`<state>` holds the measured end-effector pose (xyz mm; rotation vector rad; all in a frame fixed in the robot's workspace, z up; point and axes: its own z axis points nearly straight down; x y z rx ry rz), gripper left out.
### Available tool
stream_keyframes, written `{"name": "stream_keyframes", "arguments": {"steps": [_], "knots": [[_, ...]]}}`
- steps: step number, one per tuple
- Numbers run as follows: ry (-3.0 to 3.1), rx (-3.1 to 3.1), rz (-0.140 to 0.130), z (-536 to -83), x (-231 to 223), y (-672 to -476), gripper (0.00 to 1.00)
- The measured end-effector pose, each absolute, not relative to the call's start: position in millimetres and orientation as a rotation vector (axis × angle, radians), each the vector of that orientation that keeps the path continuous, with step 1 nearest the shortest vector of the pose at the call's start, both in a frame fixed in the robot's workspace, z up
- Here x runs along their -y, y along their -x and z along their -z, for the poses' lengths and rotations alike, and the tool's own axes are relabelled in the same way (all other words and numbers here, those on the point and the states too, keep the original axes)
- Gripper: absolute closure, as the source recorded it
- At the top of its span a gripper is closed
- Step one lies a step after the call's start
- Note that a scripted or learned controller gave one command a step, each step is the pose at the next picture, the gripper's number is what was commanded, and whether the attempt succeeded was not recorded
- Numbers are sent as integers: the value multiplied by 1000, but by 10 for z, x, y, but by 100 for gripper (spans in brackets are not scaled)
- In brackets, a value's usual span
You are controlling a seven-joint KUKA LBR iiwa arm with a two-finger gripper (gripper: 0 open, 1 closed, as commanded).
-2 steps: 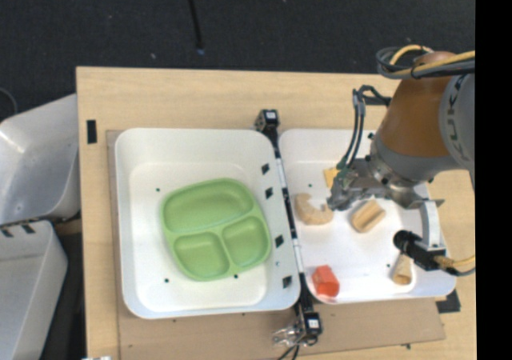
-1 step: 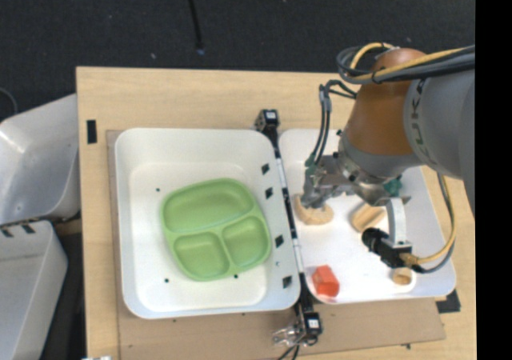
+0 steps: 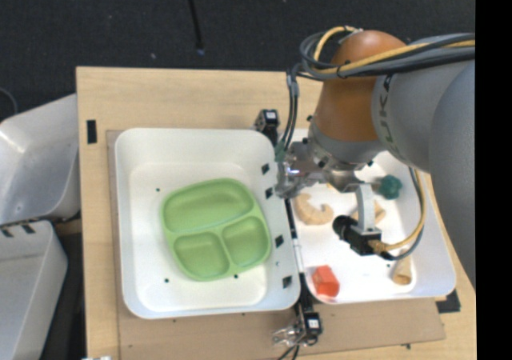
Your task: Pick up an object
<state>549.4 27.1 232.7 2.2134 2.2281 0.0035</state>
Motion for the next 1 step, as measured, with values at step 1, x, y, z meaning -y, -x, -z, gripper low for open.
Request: {"name": "stream_keyframes", "arguments": {"steps": [1], "knots": [[-2213, -2229, -5, -2442, -744, -5688, 100]]}}
